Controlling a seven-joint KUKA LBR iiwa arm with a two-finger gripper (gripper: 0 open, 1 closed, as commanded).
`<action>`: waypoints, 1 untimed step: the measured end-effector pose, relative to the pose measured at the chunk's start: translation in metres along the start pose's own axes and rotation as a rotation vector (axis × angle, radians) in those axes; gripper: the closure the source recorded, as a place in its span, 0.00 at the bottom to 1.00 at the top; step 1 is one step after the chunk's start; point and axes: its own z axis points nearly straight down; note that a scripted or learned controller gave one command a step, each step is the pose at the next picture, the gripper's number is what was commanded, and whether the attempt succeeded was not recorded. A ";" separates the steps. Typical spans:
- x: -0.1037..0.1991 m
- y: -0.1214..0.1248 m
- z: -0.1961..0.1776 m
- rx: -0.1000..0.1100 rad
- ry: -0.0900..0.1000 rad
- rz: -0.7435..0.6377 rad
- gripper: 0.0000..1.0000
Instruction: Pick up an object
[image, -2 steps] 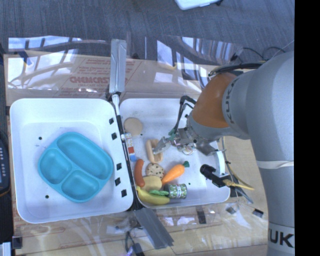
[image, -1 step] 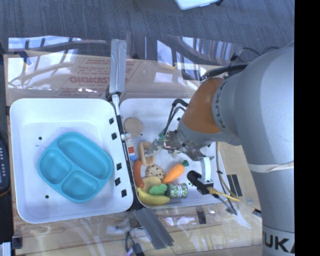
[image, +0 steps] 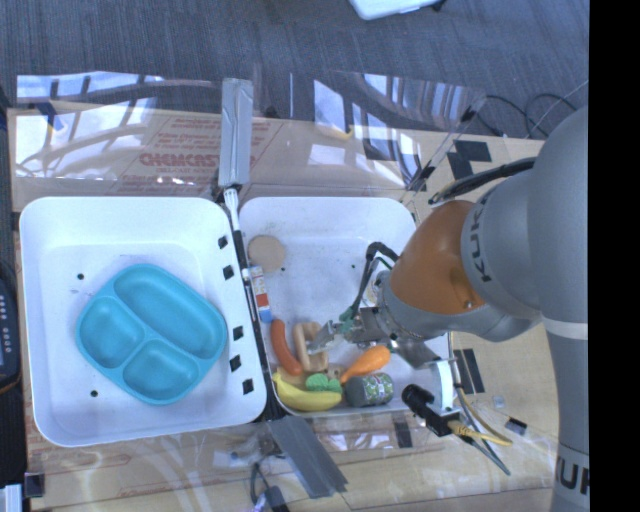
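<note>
From my feed, the gripper (image: 335, 338) sits low in the right bin (image: 330, 225), right over the heap of toy food at its near edge, but the wrist and the clutter around the tip blur together, so I cannot tell how far apart the jaws stand or whether anything is between them. Just beside the tip, on its left, I see a pale beige piece (image: 311, 335) and a red-orange sausage (image: 284, 347) lying lengthwise next to it. To the right of the tip an orange carrot (image: 366, 361) lies tilted, touching or nearly touching the wrist hardware. Below these, a yellow banana (image: 305, 397) curves along the bin's near wall, with a small green piece (image: 322, 381) resting against its upper side and a dark grey-green speckled object (image: 369, 389) just to the right of that. Further up the bin, near its left wall, a flat round tan disc (image: 266, 251) lies well apart from the heap. Above the gripper I see the orange band (image: 430, 270) of the arm, then the grey arm (image: 535, 225) running off toward the right. The left bin (image: 60, 225) holds a blue divided plate (image: 150, 332) with three compartments, lying flat and tilted diagonally. Both bins rest on a cardboard-covered bench (image: 180, 150).
</note>
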 end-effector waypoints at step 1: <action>0.043 0.041 0.000 -0.003 -0.004 -0.150 0.00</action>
